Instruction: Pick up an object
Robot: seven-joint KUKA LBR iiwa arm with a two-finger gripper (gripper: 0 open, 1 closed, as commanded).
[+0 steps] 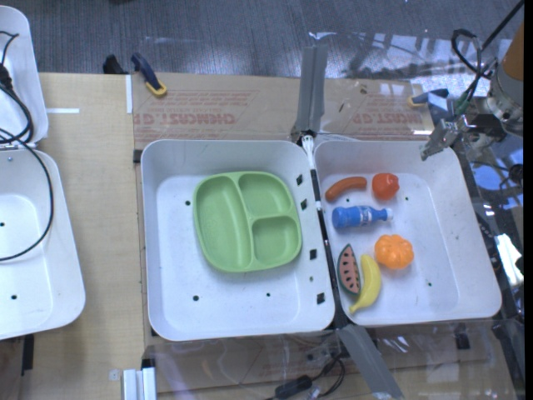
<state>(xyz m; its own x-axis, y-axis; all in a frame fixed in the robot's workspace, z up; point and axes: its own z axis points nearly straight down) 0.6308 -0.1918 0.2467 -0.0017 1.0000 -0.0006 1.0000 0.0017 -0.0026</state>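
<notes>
You have nothing picked up yet, as far as I can judge — every object lies loose in the right bin (466, 248) and the whole grasp is left to do.

Start at the near edge. At about 7 o'clock in that bin the banana (369, 283) lies curved along the near-left corner, with the watermelon slice (348, 268) touching it on its left. Just beyond them, toward the centre, sits the orange pumpkin-like toy (394, 252), apart from the rest. Farther in, at about 10 o'clock, the blue bottle (360, 217) lies on its side, cap pointing to 3 o'clock. Beyond it, near the far wall, you see the sausage (345, 187) and, just beside it at its 3 o'clock, the red tomato-like toy (385, 186).

The left bin (166, 265) holds the green divided plate (246, 221), lying flat.

Farthest off, the gripper (441, 137) hangs above the right bin's far-right corner, at about 1 o'clock, well apart from all the toys. I cannot tell how its jaws stand — the tip is too small and cluttered — but nothing is visibly in it. The reach, descent, closing and lift all remain.
</notes>
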